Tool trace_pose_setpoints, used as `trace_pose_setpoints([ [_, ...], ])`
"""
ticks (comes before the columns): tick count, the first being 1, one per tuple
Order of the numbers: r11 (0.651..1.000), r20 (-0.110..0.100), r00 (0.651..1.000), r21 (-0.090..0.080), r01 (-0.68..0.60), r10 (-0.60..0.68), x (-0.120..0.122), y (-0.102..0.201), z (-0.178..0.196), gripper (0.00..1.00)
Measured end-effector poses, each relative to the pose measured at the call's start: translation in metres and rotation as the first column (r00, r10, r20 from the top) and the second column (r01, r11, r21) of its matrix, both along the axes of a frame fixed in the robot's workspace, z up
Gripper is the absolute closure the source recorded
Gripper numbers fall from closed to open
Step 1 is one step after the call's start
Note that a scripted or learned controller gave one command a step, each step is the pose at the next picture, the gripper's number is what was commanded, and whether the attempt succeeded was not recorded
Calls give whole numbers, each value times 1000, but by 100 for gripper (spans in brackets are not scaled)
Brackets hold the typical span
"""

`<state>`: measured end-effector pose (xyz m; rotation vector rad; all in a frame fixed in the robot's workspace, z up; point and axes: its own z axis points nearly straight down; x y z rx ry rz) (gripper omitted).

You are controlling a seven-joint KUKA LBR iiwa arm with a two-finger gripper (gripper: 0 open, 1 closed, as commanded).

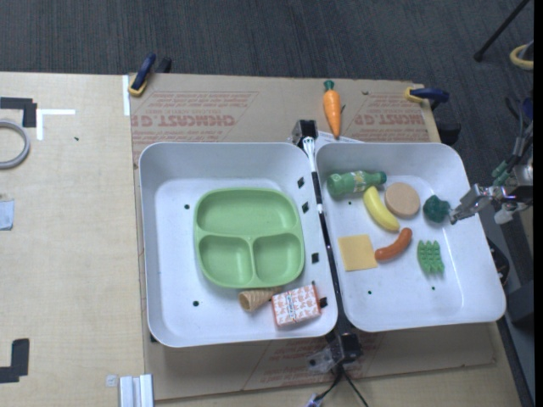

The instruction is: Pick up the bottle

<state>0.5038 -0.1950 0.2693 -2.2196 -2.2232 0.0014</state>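
Nearest, in the left bin [161,312], found a red-and-white carton [296,305] touching a small cone [254,298], both just in front of a green divided plate [250,236]. None of these part of the job.

Across in the right bin [475,303], met first a yellow slice [357,251], an orange sausage [393,246] and a ridged green toy [430,257]. Further back, spotted a banana [381,209], a round tan disc [402,199] and a dark green lump [436,209].

Located the bottle [356,181] at the far side of that bin: green, lying on its side, close to the divider between the bins, its body just beside the banana's top end. Untouched and resting on the bin floor, so not yet lifted.

Picked out the gripper [464,212] at the right rim of the same bin, near the dark green lump and well apart from the bottle, with nothing seen in its grasp. Could not tell whether apart or together at the jaws; too small and blurred.

Beyond the bins, noted a carrot [331,108] on the cardboard [221,113].

Judged the task barely begun: reach across, descent, grasp and lift all left to do.
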Motion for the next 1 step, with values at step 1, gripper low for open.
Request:
trace_pose_setpoints([
  [1, 1000, 1, 1000, -1, -2, 2, 1, 0, 9, 100],
])
